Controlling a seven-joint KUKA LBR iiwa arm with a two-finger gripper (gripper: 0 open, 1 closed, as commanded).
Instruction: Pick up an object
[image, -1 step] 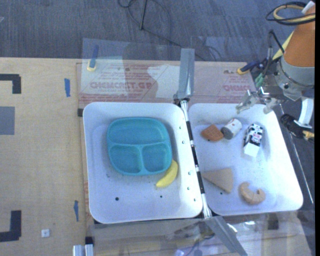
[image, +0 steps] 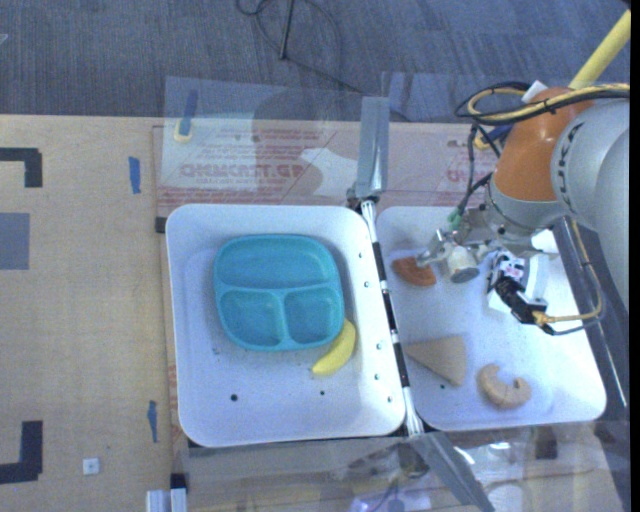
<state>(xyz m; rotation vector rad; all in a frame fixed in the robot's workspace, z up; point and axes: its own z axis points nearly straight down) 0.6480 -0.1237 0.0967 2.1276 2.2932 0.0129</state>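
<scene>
In the right bin (image: 570, 390) lie three pieces of toy food: a reddish-brown oval piece (image: 411, 272) at the upper left, a tan wedge (image: 441, 357) near the middle, and a pale brown curled ring piece (image: 503, 386) at the lower right. My gripper (image: 448, 256) hangs low over the upper part of this bin, just right of the reddish-brown piece and close to touching it. Whether anything is in its grasp cannot be seen. The grey arm with its orange band (image: 535, 160) reaches in from the upper right.
The left bin (image: 190, 400) bears a blue divided plate (image: 278, 291) and a yellow banana (image: 337, 352) by the plate's lower right corner. A metal divider (image: 385, 310) runs between the bins. Cables (image: 525, 300) trail from the wrist over the right bin.
</scene>
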